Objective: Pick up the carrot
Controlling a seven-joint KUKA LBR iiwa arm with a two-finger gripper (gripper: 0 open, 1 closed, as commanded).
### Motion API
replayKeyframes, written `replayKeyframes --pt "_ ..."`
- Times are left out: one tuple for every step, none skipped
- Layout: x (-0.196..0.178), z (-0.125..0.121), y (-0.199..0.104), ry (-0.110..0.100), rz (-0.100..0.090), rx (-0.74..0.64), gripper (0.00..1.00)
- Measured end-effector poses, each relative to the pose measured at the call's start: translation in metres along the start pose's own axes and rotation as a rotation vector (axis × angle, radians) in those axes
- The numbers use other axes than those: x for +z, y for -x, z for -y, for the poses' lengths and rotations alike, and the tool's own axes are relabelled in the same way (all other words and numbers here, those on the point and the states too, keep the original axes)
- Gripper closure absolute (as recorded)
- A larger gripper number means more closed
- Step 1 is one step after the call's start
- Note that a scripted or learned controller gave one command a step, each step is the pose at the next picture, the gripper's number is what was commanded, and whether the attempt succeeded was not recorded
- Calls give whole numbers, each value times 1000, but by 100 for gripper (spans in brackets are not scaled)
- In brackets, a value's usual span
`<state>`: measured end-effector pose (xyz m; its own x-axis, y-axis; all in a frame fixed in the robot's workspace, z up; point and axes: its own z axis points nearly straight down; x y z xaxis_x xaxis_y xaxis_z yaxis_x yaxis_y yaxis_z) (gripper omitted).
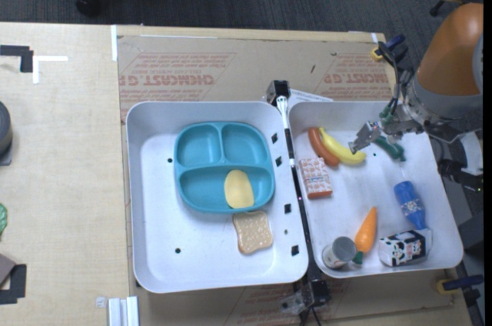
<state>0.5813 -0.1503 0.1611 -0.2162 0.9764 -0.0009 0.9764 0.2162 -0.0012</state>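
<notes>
Carrot (367, 229) beside cup (340, 251)

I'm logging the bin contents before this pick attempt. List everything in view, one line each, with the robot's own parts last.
Bins: 2, white, side by side on the bench.
Divided plate: 1, teal, left bin.
Yellow oval food piece: 1, on the plate's lower section.
Toast slice: 1, tan, left bin, below the plate.
Banana: 1, yellow, right bin, upper part.
Hot dog: 1, orange-red, beside the banana.
Snack box: 1, red and white, right bin.
Carrot: 1, orange, right bin, lower part.
Bottle: 1, blue, right bin.
Cup: 1, grey, by the carrot's tip.
Milk carton: 1, black and white, right bin corner.
Gripper: 1, grey, over the banana.
</notes>
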Motion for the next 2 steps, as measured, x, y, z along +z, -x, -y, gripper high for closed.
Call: replayKeyframes --pt "71 89 -4 -3 -4 78 0" --pt "70 97 -40 0 -2 104 0"
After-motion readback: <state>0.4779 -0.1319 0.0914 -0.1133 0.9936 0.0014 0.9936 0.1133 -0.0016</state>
